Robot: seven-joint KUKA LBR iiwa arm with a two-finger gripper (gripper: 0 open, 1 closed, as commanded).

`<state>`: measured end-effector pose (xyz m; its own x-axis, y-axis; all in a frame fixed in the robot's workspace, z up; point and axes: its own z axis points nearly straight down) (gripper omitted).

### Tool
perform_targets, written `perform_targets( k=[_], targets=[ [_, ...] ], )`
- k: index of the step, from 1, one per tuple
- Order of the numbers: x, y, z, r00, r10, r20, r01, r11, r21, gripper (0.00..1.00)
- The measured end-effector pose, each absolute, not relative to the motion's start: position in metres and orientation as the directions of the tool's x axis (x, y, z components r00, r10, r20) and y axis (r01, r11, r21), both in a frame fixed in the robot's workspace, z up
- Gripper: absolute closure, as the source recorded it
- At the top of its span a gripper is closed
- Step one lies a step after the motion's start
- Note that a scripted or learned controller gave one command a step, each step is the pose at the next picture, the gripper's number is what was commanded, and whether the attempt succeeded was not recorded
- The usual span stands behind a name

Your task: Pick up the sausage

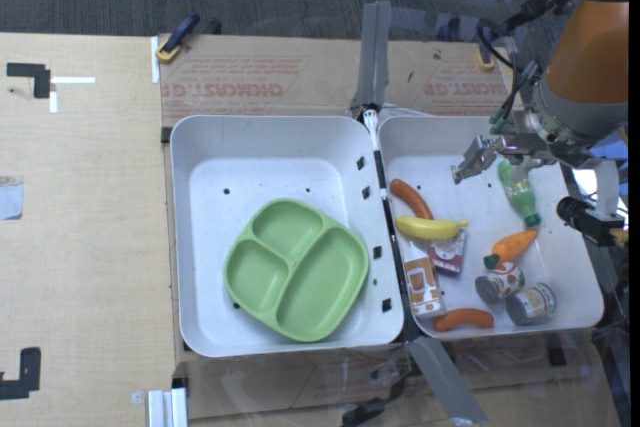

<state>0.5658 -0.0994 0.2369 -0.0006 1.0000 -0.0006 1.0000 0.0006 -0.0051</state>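
Observation:
Two reddish-orange sausages lie in the right bin (590, 310). One sausage (411, 198) is near the bin's left wall, just above a banana (430, 227). The other sausage (463, 319) rests at the front edge. My gripper (488, 159) hangs over the back of the right bin, to the right of the upper sausage and apart from it. A green bottle (518, 192) lies just below and right of the gripper. Nothing is visibly held.
A carrot (515, 245), two cans (497, 283) (532, 303) and two small cartons (423, 283) (449, 255) crowd the right bin. The left bin (200, 165) holds a green divided plate (296, 269). A metal divider (376, 65) stands between the bins at the back.

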Motion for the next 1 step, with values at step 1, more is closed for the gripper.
perform_targets(
  k=[1],
  targets=[
    [0.6005, -0.1234, 0.2797, 0.244, 0.97, -0.003, 0.97, -0.244, -0.004, 0.0]
  ],
)
